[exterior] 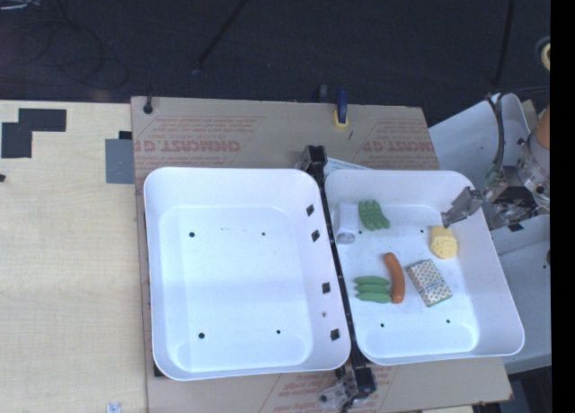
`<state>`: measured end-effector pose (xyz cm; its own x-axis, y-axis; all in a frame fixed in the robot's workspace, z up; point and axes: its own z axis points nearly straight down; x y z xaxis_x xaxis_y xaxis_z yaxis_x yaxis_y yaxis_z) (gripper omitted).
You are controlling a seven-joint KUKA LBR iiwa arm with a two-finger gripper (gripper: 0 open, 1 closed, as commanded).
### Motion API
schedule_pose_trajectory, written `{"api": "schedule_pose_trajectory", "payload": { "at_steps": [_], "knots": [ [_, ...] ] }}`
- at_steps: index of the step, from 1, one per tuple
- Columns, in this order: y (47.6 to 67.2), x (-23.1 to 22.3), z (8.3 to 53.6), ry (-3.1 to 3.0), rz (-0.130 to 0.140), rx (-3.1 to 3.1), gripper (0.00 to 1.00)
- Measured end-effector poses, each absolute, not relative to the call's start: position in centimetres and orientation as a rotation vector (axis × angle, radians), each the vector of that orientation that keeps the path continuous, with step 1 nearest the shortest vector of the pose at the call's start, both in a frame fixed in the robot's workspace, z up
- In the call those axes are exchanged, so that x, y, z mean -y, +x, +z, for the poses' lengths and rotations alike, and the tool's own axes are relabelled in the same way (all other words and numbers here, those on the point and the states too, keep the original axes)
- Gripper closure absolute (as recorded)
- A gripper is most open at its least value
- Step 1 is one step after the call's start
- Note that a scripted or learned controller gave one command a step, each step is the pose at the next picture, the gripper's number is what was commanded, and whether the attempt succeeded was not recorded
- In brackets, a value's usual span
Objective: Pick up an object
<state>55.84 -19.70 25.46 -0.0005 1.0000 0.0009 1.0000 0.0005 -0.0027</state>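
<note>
The right bin [485, 330] holds several small things. A yellow lump [443, 242] lies near its right wall. A patterned box [429, 282] lies just below it. An orange sausage [393, 276] lies mid-bin beside a green pod piece [371, 288]. Another green piece [373, 215] and a pale cylinder [346, 221] lie toward the bin's back left. My gripper [461, 206] hangs over the bin's right rim, just above and right of the yellow lump, apart from it. Nothing shows in its grasp.
The left bin [234, 272] adjoins the right one, with black clips [325, 287] along the shared wall. Both stand on a cardboard sheet [269, 137] on the bench. The arm's wrist [521, 191] reaches in from the right.
</note>
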Motion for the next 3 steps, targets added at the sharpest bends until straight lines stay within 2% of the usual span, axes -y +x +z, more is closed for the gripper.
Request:
{"api": "schedule_pose_trajectory", "payload": {
  "at_steps": [1, 2, 3],
  "knots": [
    [55.8, 19.8, 26.4, -2.218, 0.002, 2.22, 1.0],
    [47.4, 21.4, 20.8, -2.218, 0.009, 2.208, 1.0],
    [47.7, 11.3, 27.3, -2.209, -0.007, 2.233, 1.0]
  ]
}}
